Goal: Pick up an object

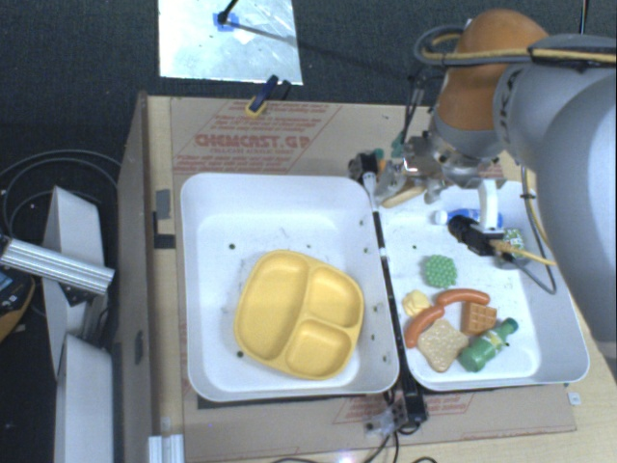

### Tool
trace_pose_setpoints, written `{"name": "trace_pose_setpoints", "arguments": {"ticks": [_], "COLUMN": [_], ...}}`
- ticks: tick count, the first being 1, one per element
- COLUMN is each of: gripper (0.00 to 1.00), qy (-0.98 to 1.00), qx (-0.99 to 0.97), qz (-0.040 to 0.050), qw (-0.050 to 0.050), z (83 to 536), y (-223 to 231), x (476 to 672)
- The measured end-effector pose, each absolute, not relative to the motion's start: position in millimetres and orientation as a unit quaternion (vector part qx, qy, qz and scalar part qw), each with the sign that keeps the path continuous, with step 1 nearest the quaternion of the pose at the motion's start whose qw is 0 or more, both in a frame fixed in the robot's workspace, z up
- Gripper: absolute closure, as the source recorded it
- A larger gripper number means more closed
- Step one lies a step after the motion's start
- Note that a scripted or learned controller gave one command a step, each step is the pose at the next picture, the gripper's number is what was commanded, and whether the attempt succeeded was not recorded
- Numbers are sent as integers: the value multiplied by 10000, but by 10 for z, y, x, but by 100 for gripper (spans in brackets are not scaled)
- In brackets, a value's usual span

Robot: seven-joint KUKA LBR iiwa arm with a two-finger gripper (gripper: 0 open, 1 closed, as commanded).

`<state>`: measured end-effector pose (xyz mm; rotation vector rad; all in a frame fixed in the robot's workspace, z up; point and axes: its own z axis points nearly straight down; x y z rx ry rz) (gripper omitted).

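The gripper hovers above the right bin's far-left corner; whether it grips anything cannot be told.

Bright even overhead light, glare on the silver sheet, soft shadows, slightly grainy, low-resolution

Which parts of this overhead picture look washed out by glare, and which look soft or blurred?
In the camera view, the shiny sheet on the dark floor glares bright; the left bin and right bin look evenly lit and slightly washed out; the yellow tray casts a faint shadow; the arm, nearest the lens, looks soft, and the small toy foods lack fine detail.
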<state>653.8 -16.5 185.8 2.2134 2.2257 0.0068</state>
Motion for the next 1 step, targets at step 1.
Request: {"name": "trace_pose_setpoints", "arguments": {"ticks": [1], "gripper": [100], "qy": [7091], "qx": [7051], "qz": [6], "qw": [6], "z": [1995], "y": [117], "x": [5969]}}
